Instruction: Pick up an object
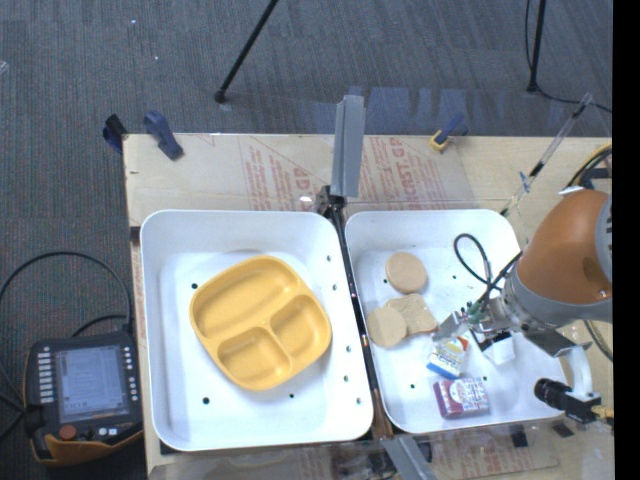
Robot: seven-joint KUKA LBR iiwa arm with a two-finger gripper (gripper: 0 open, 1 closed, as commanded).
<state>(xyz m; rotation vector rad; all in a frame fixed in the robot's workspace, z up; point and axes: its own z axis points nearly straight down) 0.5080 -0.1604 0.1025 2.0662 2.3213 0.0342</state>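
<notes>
The right white bin (400, 223) holds several small items. A round tan disc (406, 271) lies near its middle. A second tan disc (386, 326) sits beside a pale tan slice (416, 313). A small white packet with blue and orange print (450, 355) lies lower down, with a maroon packet (461, 396) below it. My gripper (466, 324) reaches in from the right and hangs just above the white packet, right of the tan slice. The wrist hides its tip, and I see nothing held in it.
The left white bin (160, 268) holds a yellow three-compartment plate (260, 320). A black cable (470, 253) loops over the right bin's upper right. The orange-banded arm (565, 258) covers that bin's right edge. A teach pendant (85, 383) lies off the bench at lower left.
</notes>
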